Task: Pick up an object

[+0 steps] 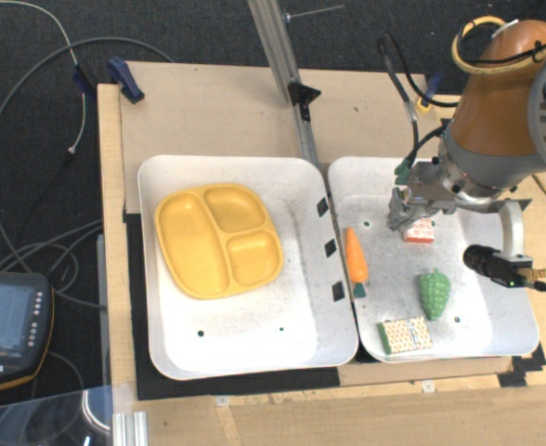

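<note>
Wooden tabletop (208,91) carries two shallow white bins side by side, the left bin (162,342) and the right bin (505,337), meeting along a central seam so that objects can be moved from one to the other. Grey and orange arm (500,91) reaches in from the right and lowers its hand (412,214) into the upper part of the right bin, evidently to attempt a grasp. Whether the hand is apart or together cannot be told, since the wrist hides it. A yellow divided tray (219,240) lies flat in the left bin, well apart from the hand and no obstacle. Candidate objects lie in the right bin: a green knobbly toy (434,292) near the middle, an orange carrot (355,256) beside the seam wall, a patterned card box (406,334) near the front rim, and a small red-and-white block (420,231) just beside the hand, probably the intended target. The block is so close under the hand that contact cannot be judged. The other objects lie apart from the block and should not hinder a lift.
</note>
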`<state>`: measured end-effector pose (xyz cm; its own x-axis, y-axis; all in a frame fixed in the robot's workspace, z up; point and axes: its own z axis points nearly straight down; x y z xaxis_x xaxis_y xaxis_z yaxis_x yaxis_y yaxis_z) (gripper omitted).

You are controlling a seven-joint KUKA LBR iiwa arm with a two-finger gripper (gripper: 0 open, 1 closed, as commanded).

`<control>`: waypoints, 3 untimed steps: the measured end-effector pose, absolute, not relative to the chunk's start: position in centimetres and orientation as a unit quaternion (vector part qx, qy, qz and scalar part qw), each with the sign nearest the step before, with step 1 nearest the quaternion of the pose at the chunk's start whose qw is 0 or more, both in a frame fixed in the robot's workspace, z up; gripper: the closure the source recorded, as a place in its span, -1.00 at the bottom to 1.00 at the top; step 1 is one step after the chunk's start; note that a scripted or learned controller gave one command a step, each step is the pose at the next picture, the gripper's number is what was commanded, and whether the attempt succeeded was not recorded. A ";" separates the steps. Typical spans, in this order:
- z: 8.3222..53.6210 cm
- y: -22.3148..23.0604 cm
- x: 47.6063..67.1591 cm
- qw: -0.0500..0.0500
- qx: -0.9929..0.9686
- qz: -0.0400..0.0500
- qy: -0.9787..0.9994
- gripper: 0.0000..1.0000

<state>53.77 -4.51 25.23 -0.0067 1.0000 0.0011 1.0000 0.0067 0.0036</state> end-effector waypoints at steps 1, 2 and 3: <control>25.5 0.0 57.9 0.001 0.705 0.002 0.710 1.00; 25.8 4.1 61.1 0.001 0.705 0.002 0.709 1.00; 23.9 8.9 64.0 0.000 0.705 0.001 0.709 1.00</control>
